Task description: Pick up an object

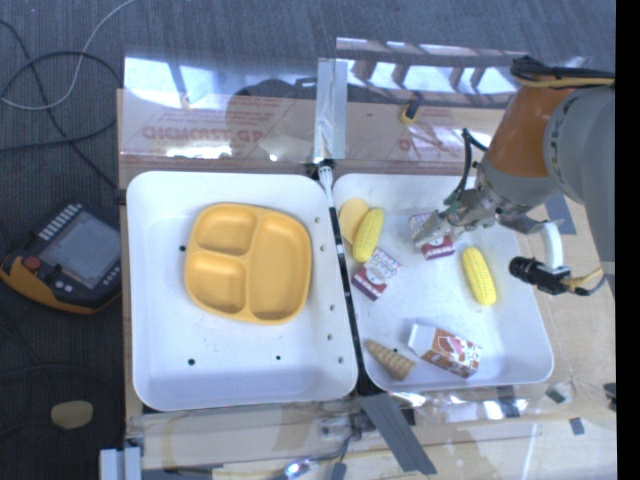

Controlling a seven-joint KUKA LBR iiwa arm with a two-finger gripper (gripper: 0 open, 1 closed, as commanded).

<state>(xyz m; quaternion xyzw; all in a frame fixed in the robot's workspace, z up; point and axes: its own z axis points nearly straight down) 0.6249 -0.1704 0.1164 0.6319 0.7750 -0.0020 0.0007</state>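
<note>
My gripper (436,228) hangs low over the back of the right bin (520,358), its tip right at a small red and white packet (438,247). A corn cob (479,274) lies just right of it. Another corn cob (367,234) and a yellow round piece (351,214) lie at the bin's left wall. A second red and white packet (374,274) sits below them. Near the front lie a carton (446,348) and an ice cream cone (388,359).
The left bin (160,368) holds a yellow divided plate (247,262). A black and orange cable end (545,274) hangs off the arm over the right bin's right side. A pendant (62,258) lies on the floor to the left.
</note>
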